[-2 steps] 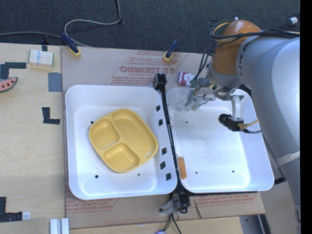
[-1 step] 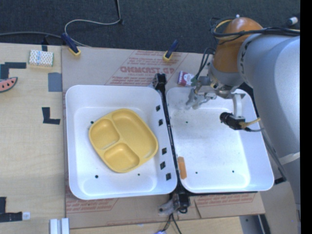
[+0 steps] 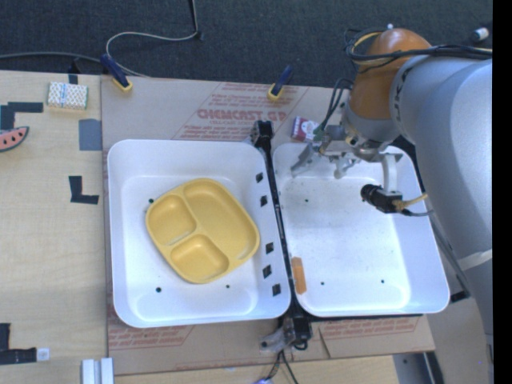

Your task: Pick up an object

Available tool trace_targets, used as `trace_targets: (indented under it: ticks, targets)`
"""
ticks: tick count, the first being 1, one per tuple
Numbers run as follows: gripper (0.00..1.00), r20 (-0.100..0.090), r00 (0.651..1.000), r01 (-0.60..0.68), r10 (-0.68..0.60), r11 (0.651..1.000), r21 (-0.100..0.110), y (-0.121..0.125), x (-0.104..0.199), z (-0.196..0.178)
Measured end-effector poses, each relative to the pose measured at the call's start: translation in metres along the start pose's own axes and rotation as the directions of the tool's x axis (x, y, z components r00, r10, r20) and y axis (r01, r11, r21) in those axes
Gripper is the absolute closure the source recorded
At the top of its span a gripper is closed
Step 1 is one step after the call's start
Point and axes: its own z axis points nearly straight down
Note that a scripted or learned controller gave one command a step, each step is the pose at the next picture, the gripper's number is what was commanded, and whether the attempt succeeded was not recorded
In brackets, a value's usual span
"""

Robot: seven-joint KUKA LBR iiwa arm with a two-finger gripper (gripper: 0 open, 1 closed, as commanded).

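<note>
1. I see a pale wood tabletop [image 3: 48, 238] with a cardboard sheet [image 3: 232, 114] under two white bins; dark carpet [image 3: 240, 6] lies beyond, with a cable [image 3: 152, 37] trailing across it.
2. Black tape marks, a small patterned block [image 3: 67, 95] and two blue-and-yellow clamps (one [image 3: 117, 71], the other [image 3: 280, 82]) sit along the far side.
3. The left bin [image 3: 128, 294] holds a yellow tray [image 3: 202, 229] with three compartments, lying flat near the middle. Its long axis runs diagonally, from the far left toward the near right, with the single long compartment on the far-right side.
4. The right bin [image 3: 416, 294] has a small orange piece [image 3: 298, 274] at its near-left edge, beside the divider.
5. The jaws [image 3: 324, 160] hang over the right bin's far-left corner, well apart from the tray; I cannot tell how wide they stand, and I see nothing in them.
</note>
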Motion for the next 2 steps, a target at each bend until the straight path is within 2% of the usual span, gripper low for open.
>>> trace_targets:
  ticks: [1, 2]
  targets:
    - [0.0, 0.003, 1.0, -0.002, 0.002, 1.0, -0.004, -0.0096, 0.0026, 0.0368]
    - [1.0, 0.003, 1.0, -0.002, 0.002, 1.0, -0.004, -0.0094, 0.0028, 0.027]
